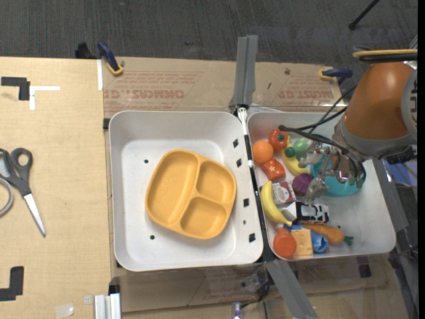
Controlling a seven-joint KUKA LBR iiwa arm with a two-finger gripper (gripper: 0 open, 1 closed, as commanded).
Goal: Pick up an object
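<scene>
My gripper (pixel 327 173) hangs low in the right bin (pixel 376 243), right of centre in the frame, above the toy pile beside a teal bowl (pixel 345 186). I cannot tell how it is set. Nothing looks grasped, so I judge I am at the reaching stage; next comes settling on one piece, perhaps the purple one (pixel 303 183). The cardboard (pixel 159 88) lettering is reversed, unreadable.

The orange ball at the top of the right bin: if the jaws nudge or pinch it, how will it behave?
The orange ball looks round and smooth, so it would probably roll or squirt sideways from a pinch. It rests against the bin wall and a red toy, which may limit its travel. It is likely a light toy.
</scene>
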